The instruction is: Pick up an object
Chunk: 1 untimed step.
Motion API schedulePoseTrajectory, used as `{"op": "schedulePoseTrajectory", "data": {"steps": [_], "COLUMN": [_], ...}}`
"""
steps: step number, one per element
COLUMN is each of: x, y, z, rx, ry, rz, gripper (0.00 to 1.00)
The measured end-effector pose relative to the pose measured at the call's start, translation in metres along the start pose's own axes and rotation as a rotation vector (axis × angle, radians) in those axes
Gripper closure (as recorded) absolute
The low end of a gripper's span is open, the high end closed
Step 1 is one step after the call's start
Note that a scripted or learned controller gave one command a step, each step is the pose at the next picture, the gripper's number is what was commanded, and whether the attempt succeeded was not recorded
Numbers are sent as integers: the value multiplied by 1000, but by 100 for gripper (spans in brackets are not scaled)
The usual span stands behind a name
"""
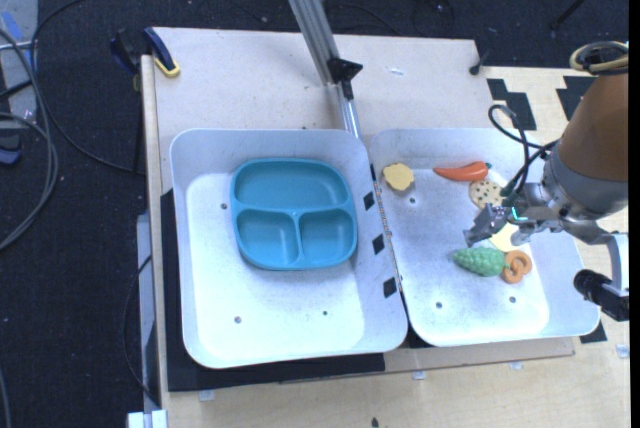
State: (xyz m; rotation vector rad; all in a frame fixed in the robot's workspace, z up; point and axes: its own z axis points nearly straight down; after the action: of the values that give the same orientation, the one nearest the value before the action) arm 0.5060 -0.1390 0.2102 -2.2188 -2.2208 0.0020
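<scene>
Camera view shows the claw [488, 228] low in the right bin [440, 311], amid a tight cluster of toy food pieces; whether it is open or closed cannot be told at this size, and nothing is seen held in it. The candidate objects all lie in that bin: a green bumpy vegetable [480, 261] just below the claw, an orange ring [517, 267] touching its right end, a perforated cracker-like piece [486, 192] just above, a red-orange pepper [461, 172] beyond that, and a yellow piece [398, 178] well apart to the left. Risk noted: the crowding could let the claw pinch between two items, or push the green vegetable aside and close on nothing. The blue divided tray [294, 214] in the left bin [200, 316] is uninvolved.
</scene>
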Motion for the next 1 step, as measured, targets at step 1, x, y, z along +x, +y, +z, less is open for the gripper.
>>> {"op": "schedulePoseTrajectory", "data": {"steps": [1], "x": [0], "y": [0], "z": [-1], "rx": [-2], "ry": [0], "rz": [0], "gripper": [0]}}
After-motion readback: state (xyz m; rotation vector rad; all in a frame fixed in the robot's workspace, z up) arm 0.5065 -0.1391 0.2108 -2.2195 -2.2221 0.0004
